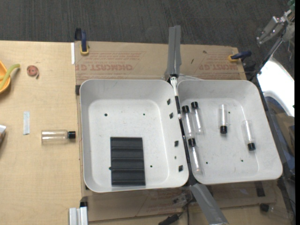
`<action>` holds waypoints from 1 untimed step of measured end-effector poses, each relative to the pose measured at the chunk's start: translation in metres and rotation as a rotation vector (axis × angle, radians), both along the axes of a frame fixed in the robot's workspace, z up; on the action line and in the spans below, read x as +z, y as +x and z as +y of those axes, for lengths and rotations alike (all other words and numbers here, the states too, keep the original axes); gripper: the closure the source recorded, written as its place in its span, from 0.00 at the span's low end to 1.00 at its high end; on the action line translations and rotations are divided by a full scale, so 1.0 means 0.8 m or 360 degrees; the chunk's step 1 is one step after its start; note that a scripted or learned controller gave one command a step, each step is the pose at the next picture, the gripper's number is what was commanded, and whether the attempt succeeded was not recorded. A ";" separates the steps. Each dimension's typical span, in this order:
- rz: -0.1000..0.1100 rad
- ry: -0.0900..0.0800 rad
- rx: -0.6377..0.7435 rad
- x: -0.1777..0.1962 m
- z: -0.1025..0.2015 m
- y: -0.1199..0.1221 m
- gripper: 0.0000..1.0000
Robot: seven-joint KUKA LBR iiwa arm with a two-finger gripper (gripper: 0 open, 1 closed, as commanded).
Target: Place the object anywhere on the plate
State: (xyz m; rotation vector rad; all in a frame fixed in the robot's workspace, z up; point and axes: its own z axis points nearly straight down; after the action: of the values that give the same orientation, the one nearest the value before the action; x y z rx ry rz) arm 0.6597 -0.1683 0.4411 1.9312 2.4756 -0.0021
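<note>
Vials (223, 121), clear with black caps, five in number, lie in the right bin (262, 107), well apart from the plate (127, 161) and to its right in the camera view; none is held. What appears to be the claw (274, 28) is seen far up and to the right of the plate, beyond the bins; whether it is released or clenched cannot be told. The step in hand is judged to be the approach, with nothing yet picked. The next move calls for a descent onto one vial, preferably one lying clear of its neighbours, and then a carry across to the plate. The plate, black and ribbed, rests in the left bin (84, 125). A sixth vial (56, 135) lies on the wooden bench (37, 182), left of the plate. Cardboard (122, 64) is clamped beneath both bins; dark carpet (117, 8) is seen beyond.
</note>
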 end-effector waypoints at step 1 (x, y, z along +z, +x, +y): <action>0.0003 0.0001 0.0201 0.000 -0.068 -0.052 0.00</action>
State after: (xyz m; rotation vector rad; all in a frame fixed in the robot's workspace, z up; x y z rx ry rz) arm 0.6184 -0.2230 0.4411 1.7723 2.5936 -0.0028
